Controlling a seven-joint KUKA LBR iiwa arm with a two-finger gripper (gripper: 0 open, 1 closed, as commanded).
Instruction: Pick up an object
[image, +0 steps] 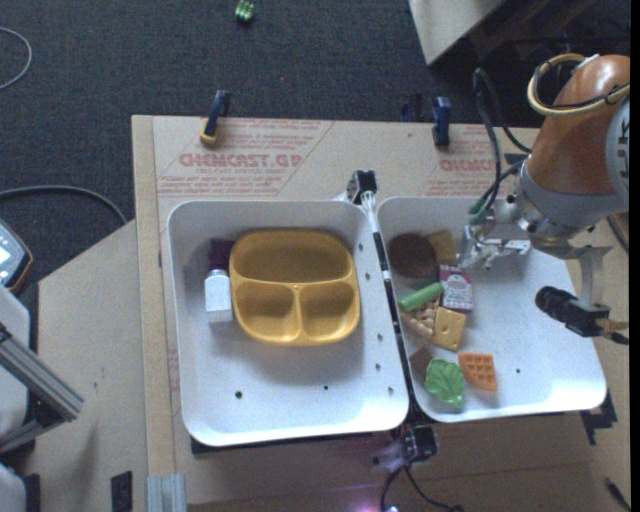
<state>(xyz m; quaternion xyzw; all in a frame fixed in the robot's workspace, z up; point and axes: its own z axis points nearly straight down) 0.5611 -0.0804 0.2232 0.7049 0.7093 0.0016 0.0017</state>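
My gripper (482, 250) hangs low over the upper part of the right bin (545, 345), just right of a tan piece (441, 242) and above a small maroon box (457, 288). Beside them lie a round brown cookie (411, 255), a green pickle (421, 296), a yellow cracker square (448, 327), an orange waffle (478, 371), a green leaf (445, 383) and a small brown piece (419, 358). Nothing shows held in the gripper.
The left bin (200, 390) holds a yellow divided plate (294, 285), a white bottle (218, 296) and a dark purple item (219, 251). A black cylinder (565, 308) on the arm juts over the right bin's right side. Clamps (214, 118) sit at the board's far edge.
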